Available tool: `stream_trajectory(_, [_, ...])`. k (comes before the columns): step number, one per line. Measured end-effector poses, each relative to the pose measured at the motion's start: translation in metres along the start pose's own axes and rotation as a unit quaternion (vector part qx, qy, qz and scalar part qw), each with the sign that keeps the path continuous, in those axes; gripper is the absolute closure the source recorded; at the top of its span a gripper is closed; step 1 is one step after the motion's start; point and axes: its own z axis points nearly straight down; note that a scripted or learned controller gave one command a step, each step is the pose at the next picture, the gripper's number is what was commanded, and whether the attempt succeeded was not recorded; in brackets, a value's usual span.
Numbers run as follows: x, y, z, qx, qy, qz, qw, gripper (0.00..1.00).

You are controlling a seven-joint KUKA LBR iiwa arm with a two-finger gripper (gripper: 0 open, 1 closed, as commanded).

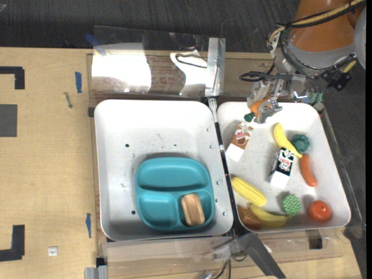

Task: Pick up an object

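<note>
Landmark: the right shallow white plastic bin point(334, 156); positions below are relative to it.

Grey arm with orange band point(325, 16) comes in over the bin's far right corner. Two-finger gripper point(266, 106) hangs above the far left part of the bin, close to the back rim. A small orange piece point(257, 105) sits right at the fingertips, but whether it's between the fingers is unclear, so I can't tell if the gripper is released, clenched or grasping.

Candidate objects, all inside the bin:
- small white carton with red-brown label point(239, 142), left side, near the far end, leaning by the left wall
- yellow banana point(283, 138), centre-far, just beneath the gripper
- dark green crumpled lump point(300, 142), touching the banana's right side
- white box with black-and-red print point(283, 166), centre
- orange carrot-shaped piece point(307, 170), right of that box
- yellow corn cob point(249, 190), near left
- second yellow banana point(268, 215), along the near wall
- green knobbly ball point(292, 204), near centre, just above the second banana
- red-orange tomato-like ball point(319, 211), near right corner

Left of the landmark, touching it along the shared edge: second white bin point(116, 132) with a teal compartment tray point(173, 192). A brown bread-like roll point(193, 209) is in the tray's compartment nearest the landmark.
</note>
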Motion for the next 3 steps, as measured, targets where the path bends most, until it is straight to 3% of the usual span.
stream_trajectory(1, [0.011,0.031,0.041,-0.002,0.004,-0.139,0.9903,1.0])
stream_trajectory(2, [-0.01,0.001,-0.016,0.0,-0.001,-0.246,0.9693,1.0])
stream_trajectory(3, [-0.01,-0.052,0.075,-0.005,0.006,-0.29,0.957,1.0])
